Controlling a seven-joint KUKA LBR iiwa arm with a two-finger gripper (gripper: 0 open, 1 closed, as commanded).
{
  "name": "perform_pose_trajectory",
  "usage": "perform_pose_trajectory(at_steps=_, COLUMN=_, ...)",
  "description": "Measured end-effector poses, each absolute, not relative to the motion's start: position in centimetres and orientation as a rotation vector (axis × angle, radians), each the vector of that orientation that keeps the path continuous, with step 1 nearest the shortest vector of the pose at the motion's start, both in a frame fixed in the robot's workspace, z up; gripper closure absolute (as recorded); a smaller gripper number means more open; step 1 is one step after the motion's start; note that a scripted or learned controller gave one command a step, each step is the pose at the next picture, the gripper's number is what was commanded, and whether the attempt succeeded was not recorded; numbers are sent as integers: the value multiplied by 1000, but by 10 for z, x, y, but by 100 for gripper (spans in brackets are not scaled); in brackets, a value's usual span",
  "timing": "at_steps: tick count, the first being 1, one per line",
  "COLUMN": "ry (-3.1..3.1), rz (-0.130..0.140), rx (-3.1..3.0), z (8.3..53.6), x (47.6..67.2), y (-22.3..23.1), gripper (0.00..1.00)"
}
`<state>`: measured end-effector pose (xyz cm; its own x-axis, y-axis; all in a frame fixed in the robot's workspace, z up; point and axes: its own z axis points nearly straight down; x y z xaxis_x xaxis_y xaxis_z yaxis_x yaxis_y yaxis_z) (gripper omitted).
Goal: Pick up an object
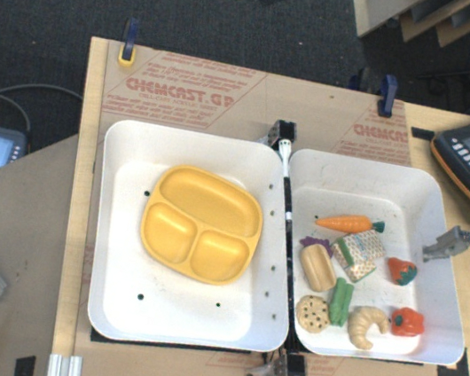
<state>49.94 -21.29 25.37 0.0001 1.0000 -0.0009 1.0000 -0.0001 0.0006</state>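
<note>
**Inspector:** State of the gripper (pixel 458 242)?

**Assistant:** It sits at the right rim of the right bin (pixel 447 211), over the bin's edge. The metal fingers point left, into the bin. Whether they are spread or pressed together cannot be told at this size. Nothing shows between them.

**Inspector:** Nearest item?

**Assistant:** A strawberry (pixel 400 271), just left of and below the gripper, apart from it. Further down the same side lies a red pepper (pixel 408 322), with a croissant (pixel 367 327) touching its left.

**Inspector:** Further in?

**Assistant:** A sandwich wedge (pixel 359 253) left of the strawberry, and a carrot (pixel 348 222) above it, lying sideways. Below the wedge stands a green pickle (pixel 340 301); then a hot dog bun (pixel 317 267) and a cookie (pixel 313 313) by the bin's left wall.

**Inspector:** Farthest?

**Assistant:** The left bin (pixel 123 208), well apart from the gripper, bears a yellow divided plate (pixel 201 224).
</note>
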Motion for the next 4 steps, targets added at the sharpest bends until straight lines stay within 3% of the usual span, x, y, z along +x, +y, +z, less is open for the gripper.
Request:
perform_pose_trajectory(at_steps=1, ry=2231, rz=-3, rx=2222, z=170, x=542, y=-189, gripper=0)
perform_pose_trajectory(at_steps=2, ry=2220, rz=5, rx=2212, z=82, x=605, y=-181, gripper=0)
perform_pose_trajectory(at_steps=3, ry=2226, rz=19, rx=2201, z=181, x=672, y=-97, gripper=0)
perform_pose_trajectory(at_steps=4, ry=2212, rz=-2, rx=2223, z=166, x=663, y=-170, gripper=0)
